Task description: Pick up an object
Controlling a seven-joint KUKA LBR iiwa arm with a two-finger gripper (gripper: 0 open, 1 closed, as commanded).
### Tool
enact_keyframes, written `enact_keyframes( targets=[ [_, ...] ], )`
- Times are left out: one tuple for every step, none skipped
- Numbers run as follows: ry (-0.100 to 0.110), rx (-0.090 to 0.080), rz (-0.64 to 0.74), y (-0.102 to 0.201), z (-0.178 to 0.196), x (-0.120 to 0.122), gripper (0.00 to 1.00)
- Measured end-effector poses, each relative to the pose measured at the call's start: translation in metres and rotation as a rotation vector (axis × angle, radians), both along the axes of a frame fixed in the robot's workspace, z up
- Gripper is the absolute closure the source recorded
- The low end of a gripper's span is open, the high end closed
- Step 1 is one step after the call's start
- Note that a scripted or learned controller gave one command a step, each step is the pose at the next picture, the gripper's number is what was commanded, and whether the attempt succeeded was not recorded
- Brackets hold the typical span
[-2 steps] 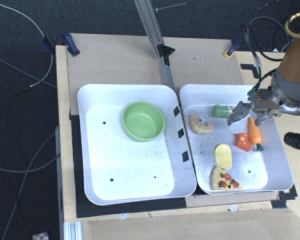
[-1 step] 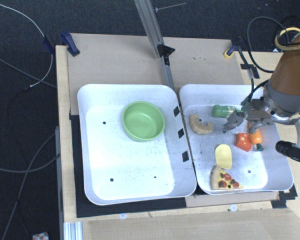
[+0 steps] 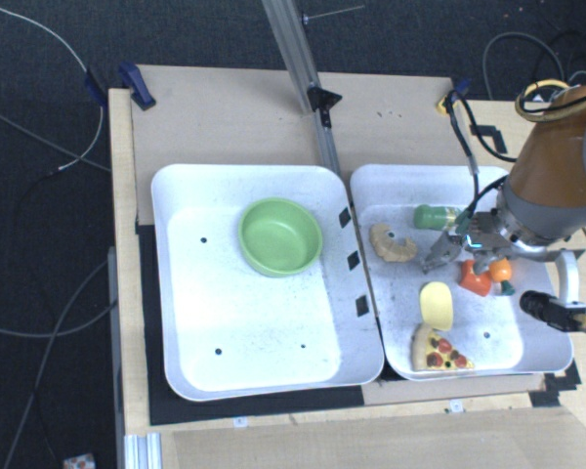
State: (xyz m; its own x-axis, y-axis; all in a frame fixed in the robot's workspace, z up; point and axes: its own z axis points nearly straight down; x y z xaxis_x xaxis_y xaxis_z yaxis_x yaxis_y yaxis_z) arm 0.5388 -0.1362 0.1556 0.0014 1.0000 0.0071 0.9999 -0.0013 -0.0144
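From my feed I see a tan bench (image 3: 225, 125) on dark carpet (image 3: 39, 379), carrying two white bins side by side. The left bin (image 3: 162, 262) holds a green bowl (image 3: 280, 235), upright, toward its far side. Black clips (image 3: 353, 259) sit along the seam with the right bin (image 3: 400, 172). A metal pole (image 3: 288, 37) slants in from the top. Blue clamps (image 3: 135, 84) grip the far corners, and thin cables (image 3: 39, 27) loop over the carpet.

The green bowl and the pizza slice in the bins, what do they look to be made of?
The green bowl looks like smooth moulded plastic, evenly coloured with a soft sheen. The pizza slice seems to be a toy, probably plastic or rubber, with flat, bright toppings; the view is too coarse to say which.
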Motion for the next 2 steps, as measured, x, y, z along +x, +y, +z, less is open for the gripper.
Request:
enact_keyframes(
  targets=[
    [-0.001,0.0,0.0,-0.005,-0.062,0.001,0.0],
    [-0.009,-0.001,0.0,-0.004,-0.046,0.003,1.0]
  ],
)
